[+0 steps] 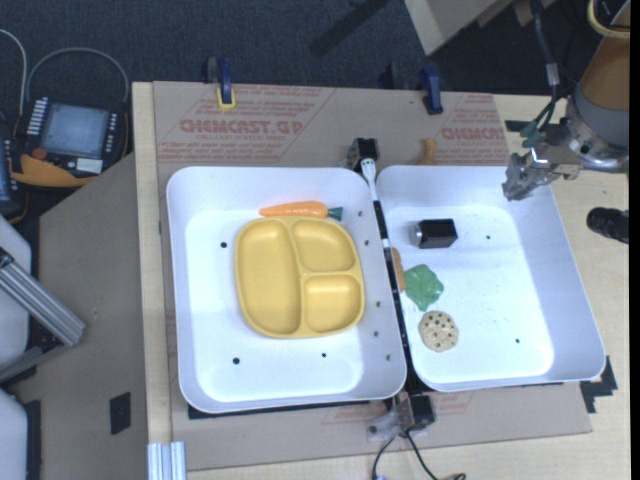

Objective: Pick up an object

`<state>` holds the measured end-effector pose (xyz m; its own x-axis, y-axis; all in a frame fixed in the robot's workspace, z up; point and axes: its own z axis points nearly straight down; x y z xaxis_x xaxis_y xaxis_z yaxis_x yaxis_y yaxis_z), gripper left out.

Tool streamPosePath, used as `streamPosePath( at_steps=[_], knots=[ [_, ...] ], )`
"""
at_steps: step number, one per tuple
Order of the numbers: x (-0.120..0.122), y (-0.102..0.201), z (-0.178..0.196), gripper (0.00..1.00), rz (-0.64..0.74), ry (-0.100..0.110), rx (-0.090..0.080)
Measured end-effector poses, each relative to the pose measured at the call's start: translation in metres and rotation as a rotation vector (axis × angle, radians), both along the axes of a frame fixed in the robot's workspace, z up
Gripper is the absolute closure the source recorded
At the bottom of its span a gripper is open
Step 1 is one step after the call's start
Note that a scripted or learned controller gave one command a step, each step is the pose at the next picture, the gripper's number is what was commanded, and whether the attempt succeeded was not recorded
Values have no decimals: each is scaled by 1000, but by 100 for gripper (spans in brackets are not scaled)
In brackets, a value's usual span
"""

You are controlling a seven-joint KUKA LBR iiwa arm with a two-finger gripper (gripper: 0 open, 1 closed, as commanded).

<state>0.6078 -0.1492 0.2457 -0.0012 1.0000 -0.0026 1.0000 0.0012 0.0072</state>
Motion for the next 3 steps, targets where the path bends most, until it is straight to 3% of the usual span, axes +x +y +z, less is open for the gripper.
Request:
streamPosePath(
  at_steps=[1, 3],
  knots=[
    [1, 0, 44, 100, 0, -1, 0],
    [-6, 98, 31, 100, 5, 10, 5]
  ],
)
